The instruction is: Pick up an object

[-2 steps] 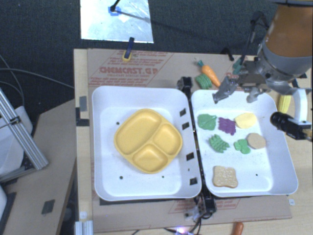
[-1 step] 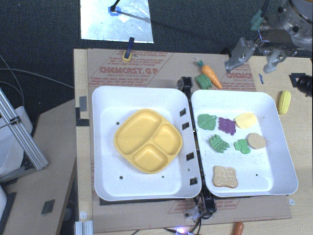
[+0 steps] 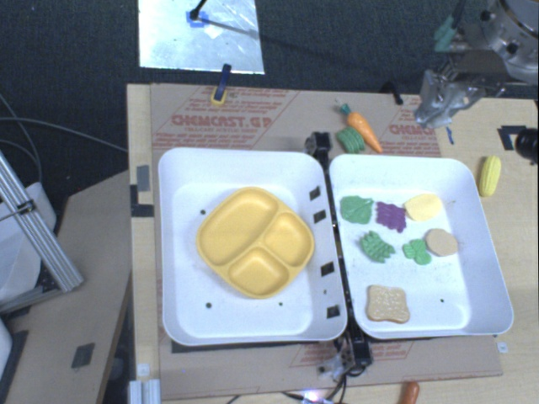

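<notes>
The right bin (image 3: pixel 472 310) holds several toy foods: a green leaf (image 3: pixel 356 209), a purple grape bunch (image 3: pixel 390 215), a yellow cheese piece (image 3: pixel 423 206), a tan round cookie (image 3: pixel 441 242), two small green pieces (image 3: pixel 376 247) (image 3: pixel 417 252) and a toast slice (image 3: pixel 387 304). My gripper (image 3: pixel 435 108) hangs above the bench behind the right bin's far edge, well clear of the foods, with nothing between its fingers.
The left bin (image 3: pixel 181 310) holds a yellow three-part plate (image 3: pixel 255 241). A toy carrot (image 3: pixel 364 127) with a green piece (image 3: pixel 349 140) lies on the board behind the bins. A yellow corn (image 3: pixel 489 176) lies right of the right bin.
</notes>
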`<state>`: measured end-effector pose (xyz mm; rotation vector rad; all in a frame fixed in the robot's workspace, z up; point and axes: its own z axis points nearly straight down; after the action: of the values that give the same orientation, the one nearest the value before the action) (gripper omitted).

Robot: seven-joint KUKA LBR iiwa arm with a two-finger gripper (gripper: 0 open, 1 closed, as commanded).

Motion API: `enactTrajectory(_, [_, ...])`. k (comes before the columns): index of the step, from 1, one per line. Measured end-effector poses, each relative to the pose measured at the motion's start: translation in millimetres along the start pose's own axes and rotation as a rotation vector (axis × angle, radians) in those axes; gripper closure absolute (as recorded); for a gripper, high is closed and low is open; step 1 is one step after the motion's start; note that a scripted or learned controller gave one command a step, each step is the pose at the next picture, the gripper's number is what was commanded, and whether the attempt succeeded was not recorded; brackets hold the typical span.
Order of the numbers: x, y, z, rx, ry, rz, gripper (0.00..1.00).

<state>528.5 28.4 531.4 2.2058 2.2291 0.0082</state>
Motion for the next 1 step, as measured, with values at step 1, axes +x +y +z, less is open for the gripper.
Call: enactTrajectory(1, [-29.9, -45.1, 81.6, 0.014, 0.000, 0.012, 1.00])
